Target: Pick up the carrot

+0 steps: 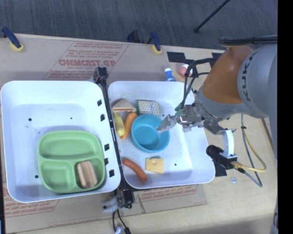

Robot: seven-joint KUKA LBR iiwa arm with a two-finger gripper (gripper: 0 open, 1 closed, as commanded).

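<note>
Seen from above at a slant, a bench carries two shallow white bins side by side. The left bin (pixel 19 96) holds a green tray (pixel 58 147) with several compartments, and a hot dog bun (pixel 86 174) lies in the tray's near right compartment. Across the divider, the right bin (pixel 198 172) is crowded along its left side. A banana (pixel 118 124) lies by the divider, and the carrot (pixel 129 124) lies just beside it on the right, slim, orange and set on a slant, with its right edge touching or almost touching a blue bowl (pixel 149 133). Behind the bowl, at the far wall, sits a small patterned box (pixel 148 107). Nearer the camera lie a sausage (pixel 135 169) and, to its right, a cheese wedge (pixel 155 165). At the right, the grey arm with its orange band reaches in over the right bin, and the gripper (pixel 166 124) hangs at the bowl's right rim, with the width of the bowl between it and the carrot. Whether its fingers are spread or pressed together cannot be told, and nothing shows between them. The task looks to be at the approach step, with no grasp made. The next move likely calls for travelling left past the bowl, then dropping into the narrow gap between banana and bowl with the fingers set across the carrot's width.
</note>
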